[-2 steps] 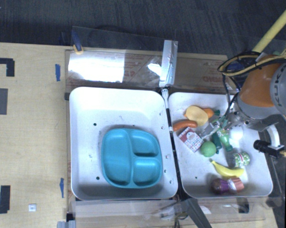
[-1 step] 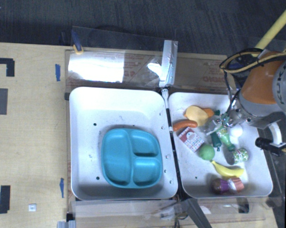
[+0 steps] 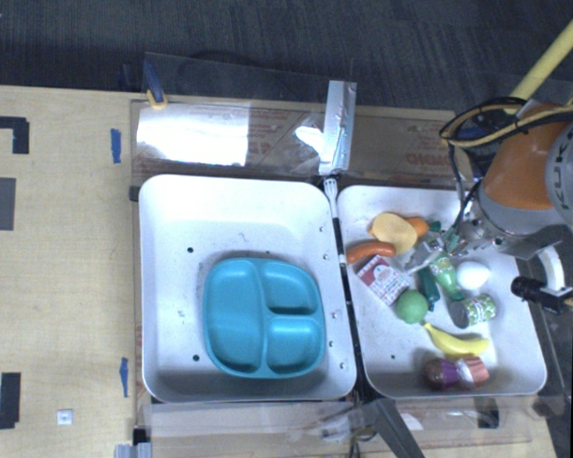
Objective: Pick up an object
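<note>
Pale wood bench [image 3: 50, 290] carried my two white bins side by side, the left bin [image 3: 174, 219] holding a blue divided tray [image 3: 262, 315], and the only print I saw was on a red-and-white packet [image 3: 383, 278] in the right bin [image 3: 526, 363], too small to read. Around that packet lay a yellow banana [image 3: 457, 343], a green ball [image 3: 412, 307], a white egg-shaped piece [image 3: 473, 275], an orange carrot-like piece [image 3: 370, 250] and a yellow lump [image 3: 395, 229]. My gripper [image 3: 452, 240] hung over the heap's upper part, just beside the white piece and the yellow lump, though whether it was released or clenched I couldn't tell.
</note>
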`<state>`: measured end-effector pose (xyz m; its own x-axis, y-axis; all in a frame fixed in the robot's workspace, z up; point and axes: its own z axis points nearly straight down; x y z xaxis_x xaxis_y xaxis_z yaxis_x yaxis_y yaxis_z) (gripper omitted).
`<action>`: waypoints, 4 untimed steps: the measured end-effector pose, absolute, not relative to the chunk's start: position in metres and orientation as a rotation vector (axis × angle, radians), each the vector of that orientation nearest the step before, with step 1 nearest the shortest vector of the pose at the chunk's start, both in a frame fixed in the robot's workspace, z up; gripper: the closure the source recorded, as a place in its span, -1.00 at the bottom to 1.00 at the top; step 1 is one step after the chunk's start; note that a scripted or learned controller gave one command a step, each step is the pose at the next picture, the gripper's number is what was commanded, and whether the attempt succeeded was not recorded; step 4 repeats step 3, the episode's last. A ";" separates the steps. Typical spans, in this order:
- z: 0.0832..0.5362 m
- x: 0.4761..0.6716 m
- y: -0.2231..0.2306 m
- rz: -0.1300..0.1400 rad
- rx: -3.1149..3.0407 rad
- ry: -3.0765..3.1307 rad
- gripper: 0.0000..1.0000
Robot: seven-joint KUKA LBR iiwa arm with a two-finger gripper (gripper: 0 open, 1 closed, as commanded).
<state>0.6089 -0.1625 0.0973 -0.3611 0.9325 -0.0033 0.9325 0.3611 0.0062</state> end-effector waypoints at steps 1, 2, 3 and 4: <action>0.086 0.599 -0.183 0.002 1.894 2.506 -1.00; 0.098 0.601 -0.182 0.006 1.889 2.503 1.00; 0.187 0.624 -0.086 0.008 2.083 2.345 1.00; 0.187 0.624 -0.086 0.008 2.083 2.345 1.00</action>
